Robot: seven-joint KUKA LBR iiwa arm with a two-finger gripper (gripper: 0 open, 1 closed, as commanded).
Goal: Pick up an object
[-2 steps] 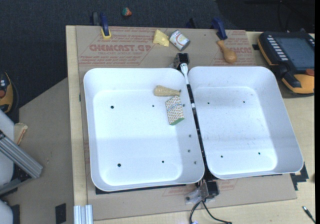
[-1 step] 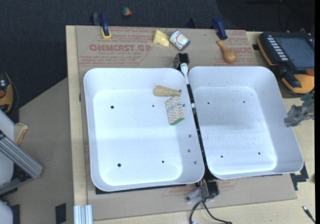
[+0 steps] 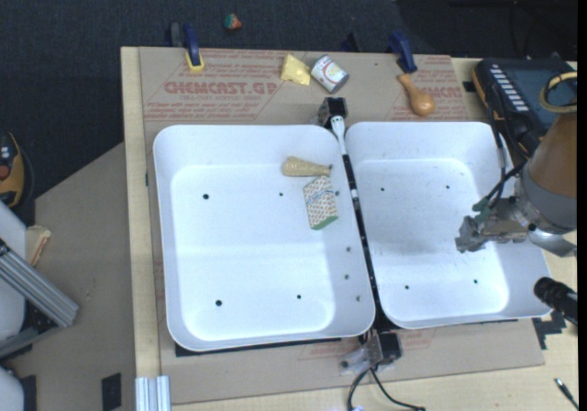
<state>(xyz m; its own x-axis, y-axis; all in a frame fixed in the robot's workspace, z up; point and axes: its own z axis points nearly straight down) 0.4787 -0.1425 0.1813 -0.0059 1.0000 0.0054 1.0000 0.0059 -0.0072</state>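
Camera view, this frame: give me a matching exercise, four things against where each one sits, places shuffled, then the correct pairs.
Things:
1. patterned packet
2. end effector
3. wooden spoon
4. yellow wedge

Places:
A. on the brown board behind the right bin
B. in the left bin, near its right wall
C. over the right bin, right part
D. on the brown board behind the left bin

Pairs: 1-B, 2-C, 3-A, 4-D
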